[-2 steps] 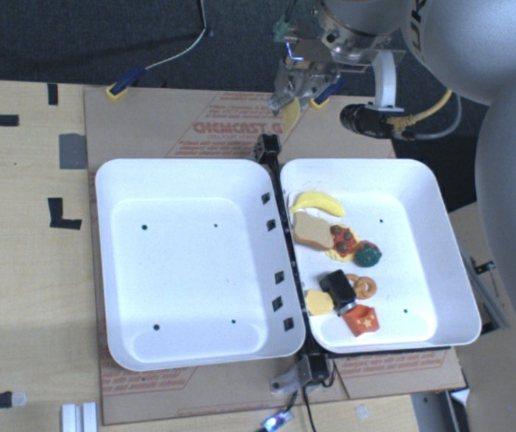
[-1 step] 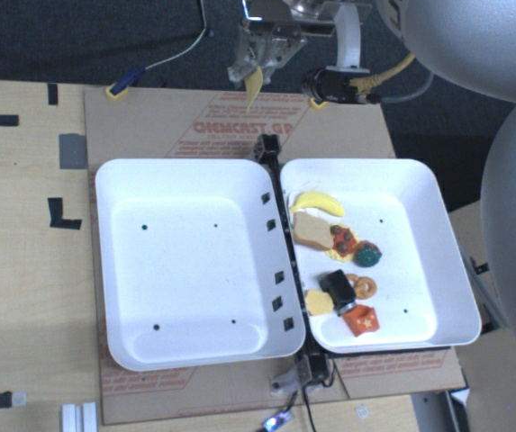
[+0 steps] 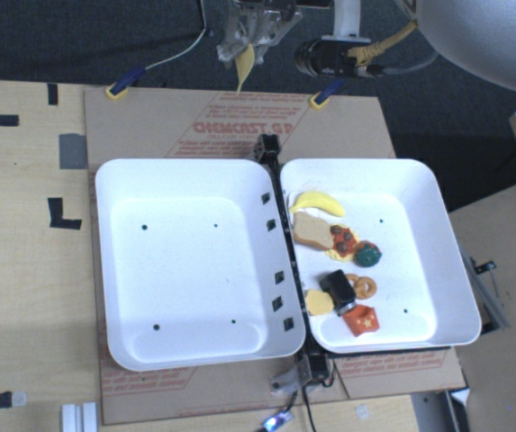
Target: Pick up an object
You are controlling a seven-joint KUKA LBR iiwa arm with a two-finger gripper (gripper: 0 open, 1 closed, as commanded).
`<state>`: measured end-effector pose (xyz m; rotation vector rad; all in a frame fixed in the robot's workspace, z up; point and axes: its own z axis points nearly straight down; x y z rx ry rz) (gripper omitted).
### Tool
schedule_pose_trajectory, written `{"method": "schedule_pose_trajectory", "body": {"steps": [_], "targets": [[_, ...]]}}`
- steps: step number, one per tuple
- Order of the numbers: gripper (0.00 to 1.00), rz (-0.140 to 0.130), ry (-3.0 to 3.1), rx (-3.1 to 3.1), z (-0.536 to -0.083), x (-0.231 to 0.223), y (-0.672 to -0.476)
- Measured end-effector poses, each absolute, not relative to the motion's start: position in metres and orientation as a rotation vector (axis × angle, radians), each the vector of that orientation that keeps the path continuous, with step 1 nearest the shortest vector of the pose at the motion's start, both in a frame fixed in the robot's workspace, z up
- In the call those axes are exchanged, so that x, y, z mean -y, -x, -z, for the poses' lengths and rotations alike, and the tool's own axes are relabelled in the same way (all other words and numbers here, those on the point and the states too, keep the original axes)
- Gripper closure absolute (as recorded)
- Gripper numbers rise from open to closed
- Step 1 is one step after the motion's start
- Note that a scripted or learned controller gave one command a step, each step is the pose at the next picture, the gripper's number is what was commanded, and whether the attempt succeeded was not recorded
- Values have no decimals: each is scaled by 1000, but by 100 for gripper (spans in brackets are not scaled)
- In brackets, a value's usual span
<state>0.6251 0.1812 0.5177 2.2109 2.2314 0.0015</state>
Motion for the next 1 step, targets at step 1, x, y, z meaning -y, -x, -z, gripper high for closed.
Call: {"method": "schedule_pose_trajectory", "body": {"steps": [1], "targets": [[100,7,-2213,-2233,-533,-211,-584]]}}
